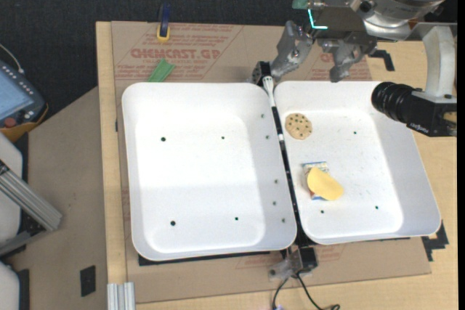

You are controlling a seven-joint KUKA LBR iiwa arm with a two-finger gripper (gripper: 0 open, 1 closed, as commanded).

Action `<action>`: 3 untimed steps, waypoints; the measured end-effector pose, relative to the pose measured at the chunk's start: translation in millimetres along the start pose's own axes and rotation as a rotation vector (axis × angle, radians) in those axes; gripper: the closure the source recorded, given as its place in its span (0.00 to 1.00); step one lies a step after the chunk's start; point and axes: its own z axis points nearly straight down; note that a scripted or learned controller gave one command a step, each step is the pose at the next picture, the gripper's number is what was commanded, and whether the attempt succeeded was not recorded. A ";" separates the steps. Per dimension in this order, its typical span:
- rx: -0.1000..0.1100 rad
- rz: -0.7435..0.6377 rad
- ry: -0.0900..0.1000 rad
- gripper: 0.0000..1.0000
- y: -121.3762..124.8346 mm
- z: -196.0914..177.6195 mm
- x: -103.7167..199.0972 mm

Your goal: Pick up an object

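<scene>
Since the gripper (314, 62) hangs at the upper middle of the frame, over the far rim of the right bin (407, 156), everything you might pick lies below it in the picture, toward the near edge of the bench. You have two candidates there. The cookie (298, 125) sits closest, just down-frame of the left finger and near the seam between the bins; it is round, so no axis matters for it. The yellow piece (324, 186) lies further down-frame, well apart from the gripper, resting against a small blue-and-white packet (314, 168); its long axis seems to run from upper left to lower right, slantwise to the bin's edge.

You can see the fingers spread wide, one toward the seam and one further right, with open space between them. They grip nothing, and they appear to touch nothing, standing above the rim and not inside the bin.

My judgement: the cookie is your shorter reach, a drop almost straight down-frame. If you go for the yellow piece, expect to need a wrist turn so the fingers close across its narrow side, and watch the packet beside it. The left bin (145, 156) offers you no target.
</scene>
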 end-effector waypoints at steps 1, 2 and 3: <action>-0.004 -0.001 0.001 1.00 0.5 -11.1 0.4; -0.002 -0.001 0.001 0.00 0.5 -10.5 0.5; 0.004 0.009 -0.003 0.00 -0.1 0.1 -74.8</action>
